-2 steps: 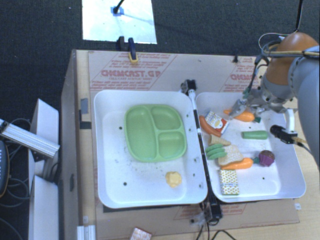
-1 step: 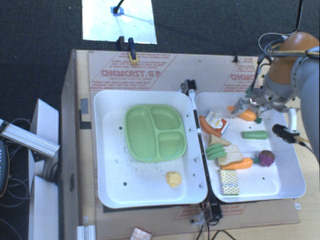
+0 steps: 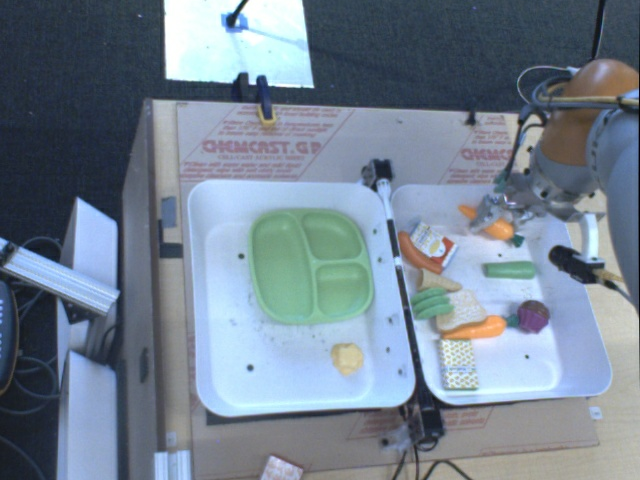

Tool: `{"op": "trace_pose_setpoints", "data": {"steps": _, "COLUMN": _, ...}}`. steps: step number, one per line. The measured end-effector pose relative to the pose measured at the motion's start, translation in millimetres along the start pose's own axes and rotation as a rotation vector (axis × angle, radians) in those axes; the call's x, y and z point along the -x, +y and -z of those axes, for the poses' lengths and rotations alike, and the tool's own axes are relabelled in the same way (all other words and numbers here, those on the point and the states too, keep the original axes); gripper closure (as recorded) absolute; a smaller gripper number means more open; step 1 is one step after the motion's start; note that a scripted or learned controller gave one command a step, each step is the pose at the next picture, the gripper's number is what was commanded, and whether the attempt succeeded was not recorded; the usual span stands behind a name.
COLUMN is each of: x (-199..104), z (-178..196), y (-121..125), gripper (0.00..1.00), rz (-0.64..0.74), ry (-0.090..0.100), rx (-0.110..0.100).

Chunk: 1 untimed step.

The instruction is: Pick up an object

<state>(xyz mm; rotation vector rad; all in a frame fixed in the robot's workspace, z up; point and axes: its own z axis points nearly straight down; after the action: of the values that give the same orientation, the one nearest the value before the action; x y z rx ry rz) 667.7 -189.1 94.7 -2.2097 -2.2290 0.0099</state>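
Observation:
My gripper (image 3: 496, 209) hangs low over the far right part of the right bin (image 3: 575, 363). It is right above a small orange toy piece (image 3: 499, 231) and seems to touch it. Whether that piece is held is unclear. Close by lie a red and white packet (image 3: 433, 239), an orange-red sausage (image 3: 417, 254) and a green cucumber (image 3: 510, 269). Nearer the front are a green pea pod (image 3: 432, 302), a slice of toast (image 3: 459, 314), a carrot (image 3: 480, 329), a purple vegetable (image 3: 533, 315) and a patterned cracker (image 3: 459, 365).
The left bin (image 3: 215, 298) holds a green divided plate (image 3: 310, 265) and a yellow lump (image 3: 347, 358). A black rail (image 3: 398, 278) runs between the two bins. The arm's black cable piece (image 3: 572, 262) hangs over the right bin's right side.

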Motion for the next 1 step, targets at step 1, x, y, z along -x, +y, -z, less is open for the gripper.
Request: {"op": "trace_pose_setpoints", "data": {"steps": 1, "x": -56.4, "z": 96.4, "y": -30.1, "gripper": 1.00, "rz": -0.003, "ry": 0.002, "rx": 0.013}}
